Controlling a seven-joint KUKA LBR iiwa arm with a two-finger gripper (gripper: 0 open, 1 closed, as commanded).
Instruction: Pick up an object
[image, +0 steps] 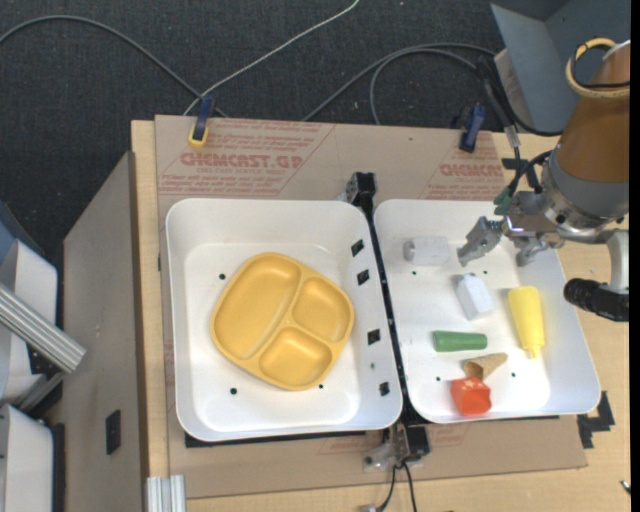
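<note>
Cardboard (300, 150) printed with red lettering covers the bench under two shallow white bins set side by side. The left bin (190, 300) holds a yellow divided plate (283, 320) lying flat near its middle. The right bin (570, 385) holds the small items: a yellow bottle (527, 318) toward its right side, a green cylinder (459, 341) lying near the centre, a white block (474, 296) just above it, a pale grey piece (430, 250) near the bin's upper left, and a red object (472, 397) with a tan piece (489, 366) touching it near the front edge. The grey arm (598, 150) with its orange band reaches in from the right, and the gripper (505, 238) hangs over the upper part of the right bin with its fingers spread apart, holding nothing between them.
</note>
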